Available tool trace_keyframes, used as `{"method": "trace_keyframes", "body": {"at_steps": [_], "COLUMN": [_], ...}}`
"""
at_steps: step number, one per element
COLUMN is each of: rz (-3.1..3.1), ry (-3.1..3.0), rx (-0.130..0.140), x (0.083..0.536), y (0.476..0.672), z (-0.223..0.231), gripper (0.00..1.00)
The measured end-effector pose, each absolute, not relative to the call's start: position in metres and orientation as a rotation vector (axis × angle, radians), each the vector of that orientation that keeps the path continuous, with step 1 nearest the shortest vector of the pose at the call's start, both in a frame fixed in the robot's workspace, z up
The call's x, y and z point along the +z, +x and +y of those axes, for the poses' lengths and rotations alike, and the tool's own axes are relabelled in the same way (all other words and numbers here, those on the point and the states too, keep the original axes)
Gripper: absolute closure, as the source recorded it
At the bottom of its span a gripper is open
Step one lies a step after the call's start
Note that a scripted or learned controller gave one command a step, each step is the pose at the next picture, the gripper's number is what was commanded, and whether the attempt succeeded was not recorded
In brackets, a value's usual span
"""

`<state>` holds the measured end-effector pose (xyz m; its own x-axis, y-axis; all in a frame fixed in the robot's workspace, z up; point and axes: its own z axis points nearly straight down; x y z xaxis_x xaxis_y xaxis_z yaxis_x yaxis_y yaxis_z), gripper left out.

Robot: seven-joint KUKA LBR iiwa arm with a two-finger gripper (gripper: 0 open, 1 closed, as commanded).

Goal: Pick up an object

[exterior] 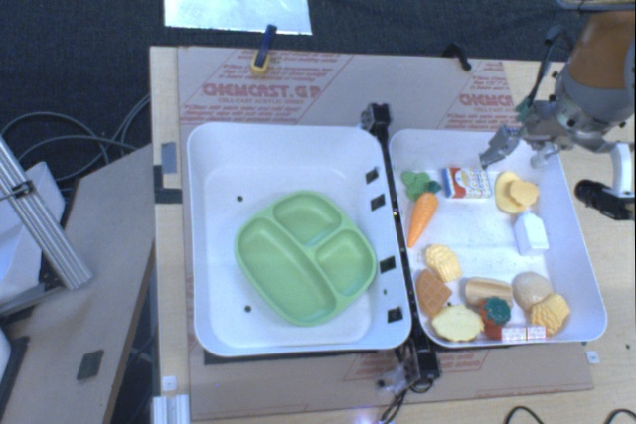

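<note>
Two shallow white plastic bins sit side by side on the desk [298, 79], which is covered with a brown protective sheet printed in red lettering. The left bin [224, 169] holds a pale green plastic plate with three compartments [305, 256], lying flat near the bin's middle. The right bin [586, 298] is scattered with toy food: an orange plastic carrot with a green leafy top [421, 213] lies slantwise near the divider, a small red, white and blue carton [467, 182] sits just beside it toward the back, and a yellow rounded piece [516, 194] rests further right, with a small white block [531, 232] just in front of it. Along the front edge are a ridged yellow piece [443, 262], a brown waffle-like biscuit [431, 293], a pale yellow round slice [456, 323], a hot-dog-shaped bun [488, 290], a small red and teal lump [494, 313], a beige egg-like ball [532, 289] and a yellow corn-like piece [551, 314], all crowded close together. The grey arm with its orange band [601, 55] reaches in from the right, and its end effector [512, 142] hangs over the back edge of the right bin, just above the carton and the yellow rounded piece; nothing is between its fingers, though whether they are spread or closed I cannot tell from here.
</note>
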<state>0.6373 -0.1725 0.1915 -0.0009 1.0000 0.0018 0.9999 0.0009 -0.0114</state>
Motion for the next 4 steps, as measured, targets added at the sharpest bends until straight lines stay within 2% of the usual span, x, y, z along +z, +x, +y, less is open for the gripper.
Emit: {"method": "trace_keyframes", "body": {"at_steps": [1, 3, 4], "rz": [-2.226, -2.222, -2.225], "ry": [-2.219, -2.220, -2.221], "rx": [-0.001, 0.002, -0.006], "x": [0.200, 0.114, 0.088], "y": [0.640, 0.632, 0.634], "z": [-0.172, -0.178, -0.178], "gripper": [0.00, 0.00, 0.00]}}
